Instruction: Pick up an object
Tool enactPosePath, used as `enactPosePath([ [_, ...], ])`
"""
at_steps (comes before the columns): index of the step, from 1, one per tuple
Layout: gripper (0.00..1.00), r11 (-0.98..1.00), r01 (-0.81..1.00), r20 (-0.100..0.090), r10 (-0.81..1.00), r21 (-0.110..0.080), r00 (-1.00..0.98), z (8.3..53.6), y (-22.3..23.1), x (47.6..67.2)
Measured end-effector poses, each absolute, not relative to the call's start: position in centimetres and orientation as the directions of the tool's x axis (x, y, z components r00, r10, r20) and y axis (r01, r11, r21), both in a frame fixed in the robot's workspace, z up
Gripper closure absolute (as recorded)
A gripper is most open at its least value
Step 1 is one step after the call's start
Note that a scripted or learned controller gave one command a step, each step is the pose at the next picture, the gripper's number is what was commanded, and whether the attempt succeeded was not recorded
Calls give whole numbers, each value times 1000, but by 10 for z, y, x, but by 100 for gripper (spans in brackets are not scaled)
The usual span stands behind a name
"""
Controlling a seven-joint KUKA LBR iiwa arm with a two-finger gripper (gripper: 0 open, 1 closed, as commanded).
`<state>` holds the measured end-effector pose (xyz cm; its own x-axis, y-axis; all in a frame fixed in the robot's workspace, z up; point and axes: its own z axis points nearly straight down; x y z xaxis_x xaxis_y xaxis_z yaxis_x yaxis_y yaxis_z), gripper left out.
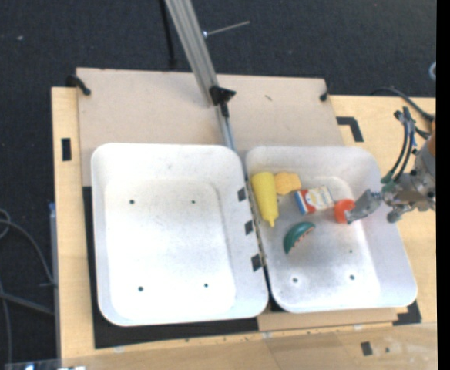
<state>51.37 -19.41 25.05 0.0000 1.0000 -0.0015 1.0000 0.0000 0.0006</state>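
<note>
While the arm reaches in from the right, its gripper [364,206] sits over the right bin [379,284], just beside a small orange object [342,210]; whether the fingers are apart or together cannot be told. Left of the orange object lie a red-and-white carton [315,200], a green piece [297,236], a yellow bottle [265,195] and a yellow lump [288,182]. The left bin [171,230] lies beyond these.

Arm [418,177] cut off at right edge of view; only wrist end and cables show. Gripper [364,206] fingertip region blurred against orange object [342,210] near right bin's [379,284] right wall; contact cannot be told. Red-white item's [315,200] label too small to read. Metal pole [190,29] cut by top edge.
</note>
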Motion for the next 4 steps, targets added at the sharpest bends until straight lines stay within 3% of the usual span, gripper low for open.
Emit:
enactPosePath([
  [2, 0, -1, 1000, 0, 1000, -4, 1, 131, -192, 504],
  [3, 100, -7, 1000, -3, 1000, 7, 7, 146, -194, 507],
  [4, 100, 3, 1000, -4, 1000, 9, -3, 210, -193, 512],
])
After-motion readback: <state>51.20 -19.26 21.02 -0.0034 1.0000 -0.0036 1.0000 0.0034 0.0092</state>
